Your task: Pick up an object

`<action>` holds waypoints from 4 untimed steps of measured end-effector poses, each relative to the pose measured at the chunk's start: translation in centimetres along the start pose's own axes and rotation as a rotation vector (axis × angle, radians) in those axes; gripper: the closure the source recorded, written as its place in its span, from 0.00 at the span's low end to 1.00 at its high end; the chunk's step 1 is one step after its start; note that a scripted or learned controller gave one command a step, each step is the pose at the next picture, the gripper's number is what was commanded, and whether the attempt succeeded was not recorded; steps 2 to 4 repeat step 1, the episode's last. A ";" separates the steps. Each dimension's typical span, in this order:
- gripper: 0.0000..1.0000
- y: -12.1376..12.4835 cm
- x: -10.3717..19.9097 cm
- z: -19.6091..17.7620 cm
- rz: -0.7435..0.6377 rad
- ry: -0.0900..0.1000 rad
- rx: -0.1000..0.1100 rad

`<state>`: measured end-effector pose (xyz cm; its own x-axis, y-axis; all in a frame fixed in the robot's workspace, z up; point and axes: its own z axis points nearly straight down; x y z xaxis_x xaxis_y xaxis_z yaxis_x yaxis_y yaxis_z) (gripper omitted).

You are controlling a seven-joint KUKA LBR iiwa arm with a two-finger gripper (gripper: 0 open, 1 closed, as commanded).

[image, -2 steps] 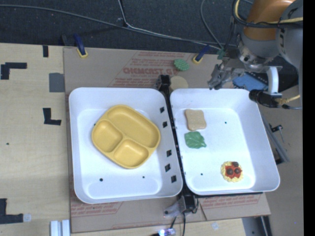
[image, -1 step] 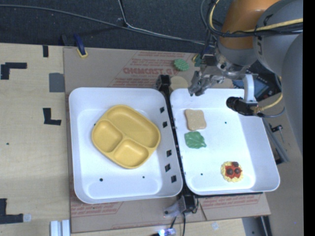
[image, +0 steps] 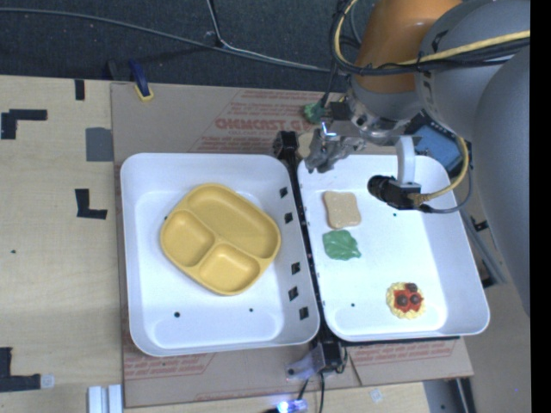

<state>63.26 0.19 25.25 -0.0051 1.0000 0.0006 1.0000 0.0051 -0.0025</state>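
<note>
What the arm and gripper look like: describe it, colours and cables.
The arm is bulky and smooth grey, with rounded housings. An orange band, dome-shaped, sits above the wrist. Thin yellow and black cables loop beside the band. A blue part shows near the wrist. The gripper is small, dark and metallic.

The white left bin (image: pixel 138 256) bears a mustard-yellow plate (image: pixel 219 237), the white right bin (image: pixel 430 256) a tan toast (image: pixel 341 209), a green leaf (image: pixel 341 245) and a yellow disc (image: pixel 405 299) dotted red and dark, over brown cardboard (image: pixel 172 119) with red lettering, beside a grey arm (image: pixel 486 50) with an orange band (image: pixel 405 24).
</note>
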 end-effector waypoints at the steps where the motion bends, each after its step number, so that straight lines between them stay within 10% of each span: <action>1: 1.00 0.5 5.1 1.0 0.001 -0.001 -0.001; 4: 1.00 0.5 5.1 1.0 0.001 -0.001 -0.001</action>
